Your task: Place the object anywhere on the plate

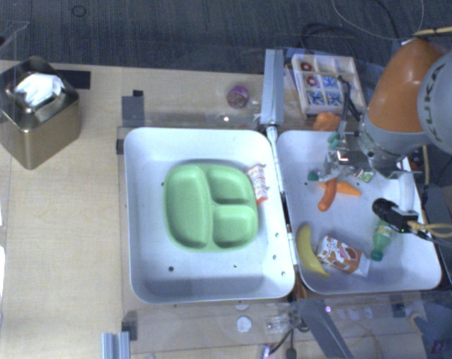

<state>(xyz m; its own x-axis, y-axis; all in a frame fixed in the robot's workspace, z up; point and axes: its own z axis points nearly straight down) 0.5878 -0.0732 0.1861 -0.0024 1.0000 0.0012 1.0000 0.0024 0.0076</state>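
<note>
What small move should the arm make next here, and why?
Probably lower straight onto the carrot. The gripper hovers just above it in the right bin, and the green plate in the left bin carries no item from the right bin yet.

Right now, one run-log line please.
tool over right bin, above carrot | green plate in left bin | placement not done

The plate (211, 205) lies in the left bin (147, 275), a banana (309, 250) in the right bin (424, 271).
</note>
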